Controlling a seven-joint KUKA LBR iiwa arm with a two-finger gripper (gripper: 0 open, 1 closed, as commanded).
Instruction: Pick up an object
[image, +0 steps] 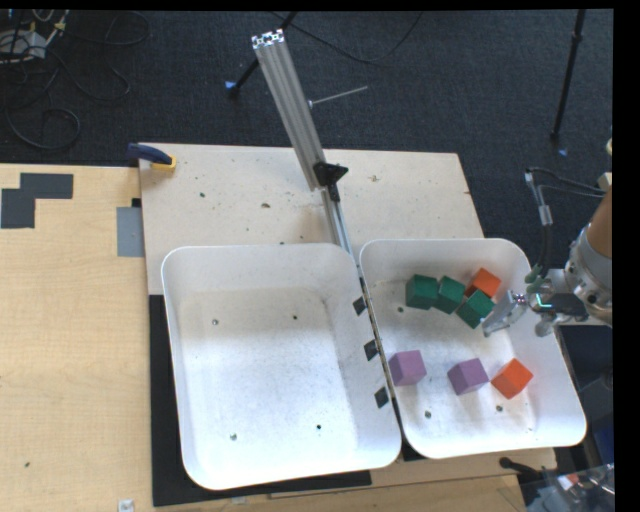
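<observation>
The right bin (560, 420) holds several small blocks. Three green blocks lie in a row near its far side: one (422, 292), a second (450, 294) and a third (474, 309). An orange block (486, 281) sits just behind the third green one. Toward the front lie two purple blocks (407, 367) (467, 376) and another orange block (512, 378). My gripper (505, 312) reaches in from the right edge of this bin, low over its floor. Its tip is right beside the third green block. I see nothing held in it.
The left bin (175, 300) stands beside the right one, and a divider with black clips (370, 350) runs between them. A slanted aluminium bar (295, 110) rises behind the bins. A wooden bench top (60, 330) extends to the left.
</observation>
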